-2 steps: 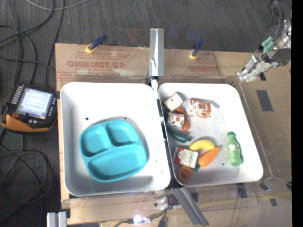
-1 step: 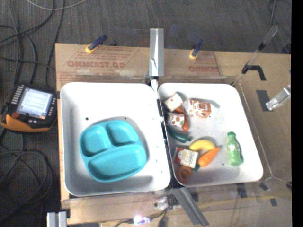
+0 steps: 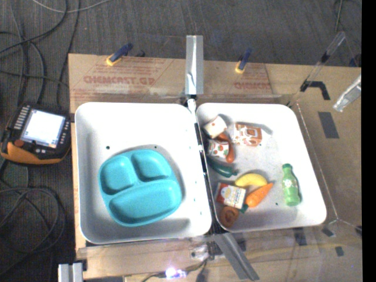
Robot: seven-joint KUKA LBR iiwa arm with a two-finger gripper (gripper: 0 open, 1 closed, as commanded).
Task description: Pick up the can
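**Can sits against the right bin's left wall, crowded on three sides**

How the jaws stand cannot be told from the camera view, so the reach is judged from the rig alone. The arm comes in from the right, and the can [image 3: 221, 150] lies across the right bin [image 3: 305, 213] from that side, tight against its left wall and a little toward the far edge. I take the red-and-white labelled cylinder to be the can. It seems to lie on its side with its long axis roughly from far edge to near edge, though that is hard to make out.

A small white-and-brown cylinder [image 3: 214, 125] touches it on the far side and could be mistaken for it. A red-and-white carton [image 3: 248, 135] lies just to its right, and a dark green vegetable [image 3: 222, 167] just beside it toward the near edge. A descent from above looks cleaner than a sideways approach.

Nearer the middle are a banana [image 3: 251, 180], a carrot [image 3: 259, 195] and a small box [image 3: 232, 195]. A green bottle [image 3: 291, 185] stands well apart by the right wall. The left bin [image 3: 88, 134] holds a blue divided plate [image 3: 140, 185].
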